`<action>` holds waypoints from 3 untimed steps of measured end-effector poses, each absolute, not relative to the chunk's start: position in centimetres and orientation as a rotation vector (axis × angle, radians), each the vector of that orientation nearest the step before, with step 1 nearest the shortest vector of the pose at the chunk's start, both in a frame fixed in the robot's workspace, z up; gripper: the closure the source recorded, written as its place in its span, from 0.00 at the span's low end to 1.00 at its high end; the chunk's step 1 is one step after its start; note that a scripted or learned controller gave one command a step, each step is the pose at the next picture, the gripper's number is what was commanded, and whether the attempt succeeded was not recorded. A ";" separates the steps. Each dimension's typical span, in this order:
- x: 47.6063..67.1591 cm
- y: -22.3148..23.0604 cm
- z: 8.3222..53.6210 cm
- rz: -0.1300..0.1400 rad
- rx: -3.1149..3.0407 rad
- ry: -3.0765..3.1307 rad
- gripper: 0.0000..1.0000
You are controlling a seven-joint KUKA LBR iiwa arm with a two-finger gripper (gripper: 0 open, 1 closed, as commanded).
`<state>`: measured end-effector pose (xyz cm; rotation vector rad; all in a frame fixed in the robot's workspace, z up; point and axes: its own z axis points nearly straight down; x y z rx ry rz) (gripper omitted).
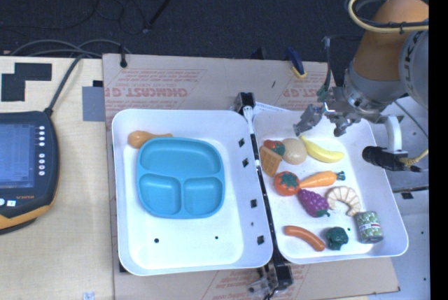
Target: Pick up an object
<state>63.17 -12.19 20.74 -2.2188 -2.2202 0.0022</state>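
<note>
My gripper (324, 124) hangs over the far end of the right bin (392, 204), open, with nothing between its fingers. Just below it lie a yellow banana (323, 150) and a cream egg-shaped piece (295, 150). Further toward the front are a waffle cone (270, 157), a tomato (285, 182), a carrot (321, 179), purple grapes (313, 201), a shrimp (344, 198), a small can (367, 226), a sausage (304, 237) and a dark green vegetable (336, 238).
The left bin (133, 236) holds a blue divided plate (180, 176) and an orange drumstick (144, 138) at its far left corner. A black clamp rail (256, 187) runs between the bins. A teach pendant (24, 162) lies at the far left.
</note>
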 end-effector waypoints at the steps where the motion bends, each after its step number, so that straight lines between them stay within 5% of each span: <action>1: 57.1 -11.1 10.4 0.009 -2.215 -2.217 0.00; 2: 49.7 -9.3 8.6 0.006 -2.215 -2.216 0.00; 3: 50.0 -9.6 9.8 0.004 -2.226 -2.211 1.00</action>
